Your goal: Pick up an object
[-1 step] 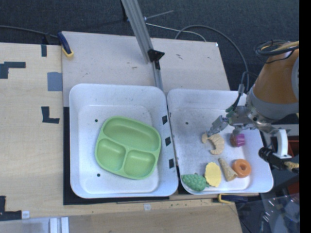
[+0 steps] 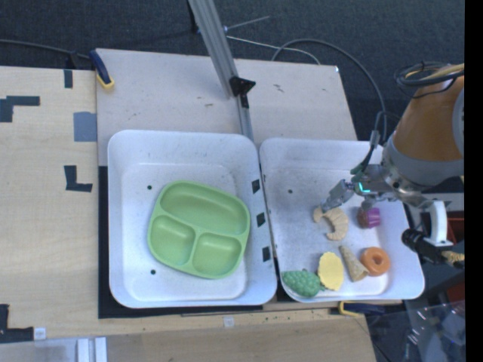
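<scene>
Hand (image 2: 337, 196) hangs low in the right bin (image 2: 302, 164), fingers apart and grasping nothing, its tips just beside a tan croissant-like piece (image 2: 334, 222) at their 6 o'clock. A purple item (image 2: 369, 217) lies at the croissant's 3 o'clock. Along the bin's 6 o'clock edge sit a green broccoli (image 2: 302, 282), yellow piece (image 2: 330, 270), cone (image 2: 352, 263) and orange ring (image 2: 375, 261). Left bin (image 2: 128, 202) holds a green divided plate (image 2: 199, 229).
</scene>
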You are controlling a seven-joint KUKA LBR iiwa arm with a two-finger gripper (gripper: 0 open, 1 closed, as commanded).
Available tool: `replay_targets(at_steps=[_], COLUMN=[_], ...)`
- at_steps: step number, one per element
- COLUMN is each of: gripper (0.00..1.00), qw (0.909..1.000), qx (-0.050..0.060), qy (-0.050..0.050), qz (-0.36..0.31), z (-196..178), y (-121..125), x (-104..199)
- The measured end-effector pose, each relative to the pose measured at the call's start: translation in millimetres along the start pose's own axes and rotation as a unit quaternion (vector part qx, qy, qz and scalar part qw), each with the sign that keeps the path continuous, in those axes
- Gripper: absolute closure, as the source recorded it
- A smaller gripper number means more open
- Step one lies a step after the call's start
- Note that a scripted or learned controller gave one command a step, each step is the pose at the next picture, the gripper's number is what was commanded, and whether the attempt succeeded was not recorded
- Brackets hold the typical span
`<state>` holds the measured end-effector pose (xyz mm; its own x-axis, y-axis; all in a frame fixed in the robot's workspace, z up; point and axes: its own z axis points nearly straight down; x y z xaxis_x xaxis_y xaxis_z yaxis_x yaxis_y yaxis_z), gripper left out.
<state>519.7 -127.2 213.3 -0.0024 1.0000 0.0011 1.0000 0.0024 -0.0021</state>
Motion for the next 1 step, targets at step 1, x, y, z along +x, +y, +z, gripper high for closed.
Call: replay_targets(at_steps=[1], gripper=[0.00], qw=[1.0000], qx=[0.002], qy=[0.000], qz=[0.001], z=[43.5], y=[-1.1], x=[2.2])
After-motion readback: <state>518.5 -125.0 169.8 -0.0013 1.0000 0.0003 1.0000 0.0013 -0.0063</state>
